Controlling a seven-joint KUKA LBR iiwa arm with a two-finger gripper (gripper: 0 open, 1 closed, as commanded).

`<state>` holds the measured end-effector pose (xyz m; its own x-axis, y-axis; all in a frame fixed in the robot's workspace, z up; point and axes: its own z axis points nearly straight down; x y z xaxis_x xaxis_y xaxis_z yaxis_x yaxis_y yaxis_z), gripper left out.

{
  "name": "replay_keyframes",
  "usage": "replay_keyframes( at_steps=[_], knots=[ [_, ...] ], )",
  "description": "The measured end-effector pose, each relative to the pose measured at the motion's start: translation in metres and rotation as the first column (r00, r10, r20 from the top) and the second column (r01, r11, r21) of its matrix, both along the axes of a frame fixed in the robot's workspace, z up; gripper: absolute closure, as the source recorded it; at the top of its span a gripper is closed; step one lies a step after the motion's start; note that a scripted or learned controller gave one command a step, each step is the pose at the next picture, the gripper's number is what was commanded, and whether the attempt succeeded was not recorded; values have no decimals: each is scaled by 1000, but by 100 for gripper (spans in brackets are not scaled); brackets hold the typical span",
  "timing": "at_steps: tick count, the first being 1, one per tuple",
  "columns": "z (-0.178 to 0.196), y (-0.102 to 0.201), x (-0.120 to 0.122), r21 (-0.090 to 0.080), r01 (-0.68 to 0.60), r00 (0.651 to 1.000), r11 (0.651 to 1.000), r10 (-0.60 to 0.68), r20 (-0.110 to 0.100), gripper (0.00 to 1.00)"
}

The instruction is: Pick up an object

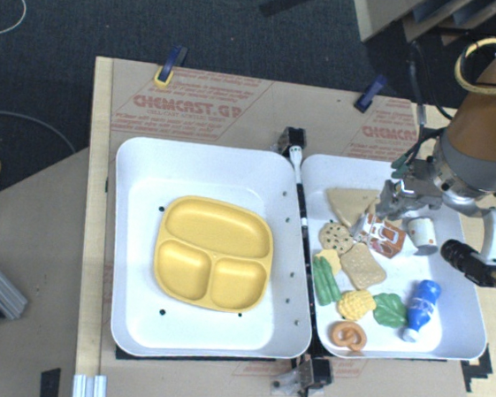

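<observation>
Hovering over the cluttered right bin (473, 330), jaws' spread too obscured to tell.

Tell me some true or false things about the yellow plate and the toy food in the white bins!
1. The yellow plate sits in the left bin. True.
2. The plate has toy food on it. False: its three sections are bare; the food is in the right bin.
3. The blue bottle lies in the right bin. True.
4. The pretzel is near the far edge of its bin. False: it is by the near edge, below the corn.
5. The tool hangs over the right bin. True.
</observation>
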<state>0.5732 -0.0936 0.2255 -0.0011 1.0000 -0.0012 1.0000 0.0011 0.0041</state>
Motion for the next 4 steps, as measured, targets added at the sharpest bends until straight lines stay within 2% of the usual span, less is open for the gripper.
replay_keyframes(
  at_steps=[1, 2, 3, 4],
  knots=[
    [8, 31, -38, 4, -1, 1000, 1000, 1, -7, 100],
    [9, 54, -54, 3, -2, 1000, 1000, 2, -7, 100],
    [-12, 53, -54, 2, 2, 1000, 1000, -2, -9, 100],
    [-8, 47, -50, 1, 2, 1000, 1000, -2, -3, 100]
  ],
)
